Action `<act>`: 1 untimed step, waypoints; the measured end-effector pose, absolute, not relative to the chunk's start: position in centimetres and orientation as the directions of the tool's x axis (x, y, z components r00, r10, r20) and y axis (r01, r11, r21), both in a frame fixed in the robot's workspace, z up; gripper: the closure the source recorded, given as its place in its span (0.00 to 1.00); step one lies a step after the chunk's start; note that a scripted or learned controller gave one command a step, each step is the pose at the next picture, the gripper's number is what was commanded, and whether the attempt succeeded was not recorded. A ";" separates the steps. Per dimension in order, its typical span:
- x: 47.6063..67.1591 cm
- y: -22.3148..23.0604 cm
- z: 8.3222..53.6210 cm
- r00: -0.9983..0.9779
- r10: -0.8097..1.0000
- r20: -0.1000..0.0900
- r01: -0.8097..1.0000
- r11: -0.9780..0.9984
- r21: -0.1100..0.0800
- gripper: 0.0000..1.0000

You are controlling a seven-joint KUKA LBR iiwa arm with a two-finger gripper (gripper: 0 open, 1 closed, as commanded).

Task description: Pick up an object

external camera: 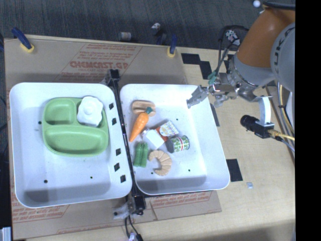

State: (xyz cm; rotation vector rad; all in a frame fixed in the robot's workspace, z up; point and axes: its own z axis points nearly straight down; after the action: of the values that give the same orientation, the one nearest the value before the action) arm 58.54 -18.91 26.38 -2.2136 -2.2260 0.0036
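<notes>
Camera view, carrot (139,126) well left of gripper (194,98)

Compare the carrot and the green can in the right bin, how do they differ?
The carrot is orange with a green top, long and tapered; the green can is short and cylindrical with a label. The carrot lies slantwise near the bin's left side, just below a bread piece; the can lies on its side nearer the middle. Both rest loose in the right bin, away from the gripper.
</notes>
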 end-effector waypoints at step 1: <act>53.6 -21.1 11.3 -0.006 1.000 0.001 1.000 0.006 -0.006 0.00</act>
State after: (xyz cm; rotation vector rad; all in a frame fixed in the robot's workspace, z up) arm 53.55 -21.11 11.30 -2.2115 -2.2251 0.0054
